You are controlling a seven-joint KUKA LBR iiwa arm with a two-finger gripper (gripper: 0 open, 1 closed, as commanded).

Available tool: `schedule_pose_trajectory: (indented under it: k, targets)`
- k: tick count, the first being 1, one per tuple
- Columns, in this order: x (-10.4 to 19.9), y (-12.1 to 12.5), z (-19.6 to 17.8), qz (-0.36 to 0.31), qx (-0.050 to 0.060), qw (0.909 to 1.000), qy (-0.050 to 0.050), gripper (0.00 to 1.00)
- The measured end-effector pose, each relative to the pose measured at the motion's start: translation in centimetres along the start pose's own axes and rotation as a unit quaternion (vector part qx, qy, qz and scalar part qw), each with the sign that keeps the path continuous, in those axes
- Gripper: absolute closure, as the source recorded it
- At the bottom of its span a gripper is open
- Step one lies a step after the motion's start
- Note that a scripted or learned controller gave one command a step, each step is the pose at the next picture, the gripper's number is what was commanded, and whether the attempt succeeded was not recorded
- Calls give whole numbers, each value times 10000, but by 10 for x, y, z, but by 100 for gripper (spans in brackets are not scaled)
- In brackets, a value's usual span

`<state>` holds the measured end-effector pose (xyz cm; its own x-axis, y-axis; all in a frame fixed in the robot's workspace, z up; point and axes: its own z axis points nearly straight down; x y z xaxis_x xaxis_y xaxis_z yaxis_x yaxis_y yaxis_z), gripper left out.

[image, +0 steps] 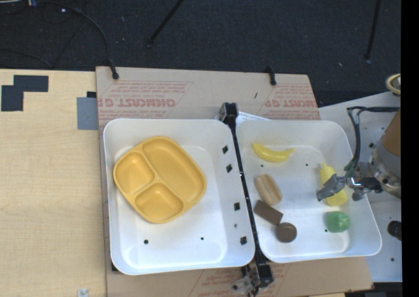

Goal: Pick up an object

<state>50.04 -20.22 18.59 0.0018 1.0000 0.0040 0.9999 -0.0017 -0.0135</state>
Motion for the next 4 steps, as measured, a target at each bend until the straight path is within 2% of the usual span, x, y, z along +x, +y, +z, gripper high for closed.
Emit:
schedule_pose_trajectory:
  k: [1, 2, 3, 4]
  targets:
    - [0, 3, -5, -10, -50, 10000, -12, 0]
    - [-1, 7, 58, -9, -25, 10000, -2, 0]
    - [-1, 8, 99, -7, -59, 10000, -15, 0]
    - [-1, 8, 87, 3, -64, 10000, -16, 100]
